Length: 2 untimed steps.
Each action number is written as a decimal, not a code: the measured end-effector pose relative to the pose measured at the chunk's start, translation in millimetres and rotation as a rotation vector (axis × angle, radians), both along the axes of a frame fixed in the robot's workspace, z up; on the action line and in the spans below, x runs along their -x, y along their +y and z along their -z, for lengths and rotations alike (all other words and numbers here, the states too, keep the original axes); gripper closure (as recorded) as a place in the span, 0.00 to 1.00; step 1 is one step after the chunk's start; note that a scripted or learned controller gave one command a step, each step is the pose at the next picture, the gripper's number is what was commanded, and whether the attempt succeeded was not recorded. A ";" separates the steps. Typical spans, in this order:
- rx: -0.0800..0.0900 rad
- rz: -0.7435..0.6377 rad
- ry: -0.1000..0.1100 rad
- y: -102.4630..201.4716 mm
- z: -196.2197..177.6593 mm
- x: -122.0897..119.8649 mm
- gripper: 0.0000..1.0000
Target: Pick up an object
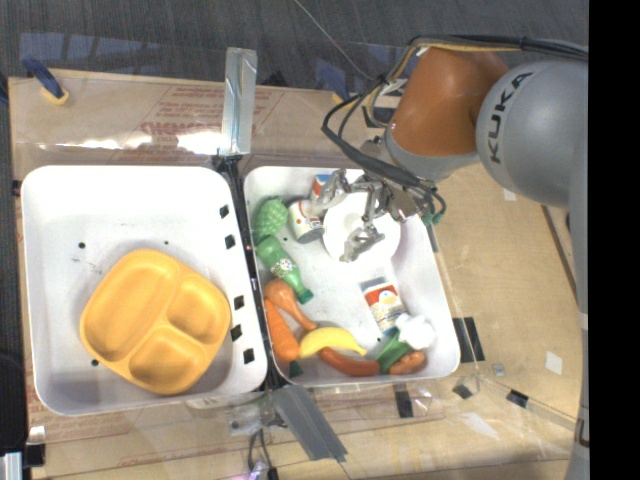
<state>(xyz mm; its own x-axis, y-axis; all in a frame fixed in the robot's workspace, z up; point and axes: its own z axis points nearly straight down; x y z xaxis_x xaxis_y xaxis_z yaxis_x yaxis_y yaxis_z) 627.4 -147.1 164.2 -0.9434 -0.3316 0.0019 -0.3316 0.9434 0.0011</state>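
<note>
Two white bins side by side on a cardboard-covered bench. The arm [500, 108] reaches in from 3 o'clock, its orange band over the far rim of the right bin [440, 278]. The gripper [362, 230] hangs over the upper middle of that bin, its metal fingers pointing down toward the bare floor. Whether the fingers are spread or pressed together cannot be told; nothing is seen between them.

Just beside the gripper at 9 o'clock lies a small white cup [305, 220], with a red-and-blue item [322, 184] above it at 11 o'clock. Along the left wall lie a green toy vegetable [266, 218] and a green bottle [283, 268]. At 6 o'clock from the gripper sits a small white packet with a red label [384, 304]. Along the near wall cluster a carrot [281, 332], a banana [331, 342], a reddish sausage [350, 364] and a white-and-green piece [408, 338].

Open floor lies beneath the gripper and toward the right wall. The left bin [60, 208] holds a yellow divided tray [155, 320] in its near half; its far half is bare.
</note>
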 end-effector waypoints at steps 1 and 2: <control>0.000 -0.012 -0.006 22.2 68.4 -31.1 0.00; 0.001 0.026 -0.005 54.0 69.6 -31.0 0.00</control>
<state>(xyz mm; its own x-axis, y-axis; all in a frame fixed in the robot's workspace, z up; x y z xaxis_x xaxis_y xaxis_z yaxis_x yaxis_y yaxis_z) 658.4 -93.1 94.6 -0.9518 -0.3068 -0.0028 -0.3068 0.9518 -0.0015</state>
